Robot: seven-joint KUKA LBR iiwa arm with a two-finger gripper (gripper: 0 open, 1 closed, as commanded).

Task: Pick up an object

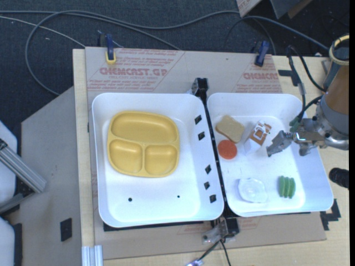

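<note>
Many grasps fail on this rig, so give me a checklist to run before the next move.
1. Gripper over the right bin: ok.
2. Nothing between its fingers: ok, none seen.
3. Candidates in reach: tan bread-like piece, orange-and-white block, red disc, clear lid, green item: ok.
4. Nearest target, the block, clear of neighbours: ok, apart from the bread-like piece.
5. Gripper height above the bin floor: cannot tell.
6. Yellow tray in the left bin out of the path: ok.

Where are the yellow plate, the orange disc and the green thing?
Yellow plate [143, 143]: camera view, central ridge between its compartments.
Orange disc [227, 149]: camera view, middle of its top face.
Green thing [287, 187]: camera view, its middle.
</note>
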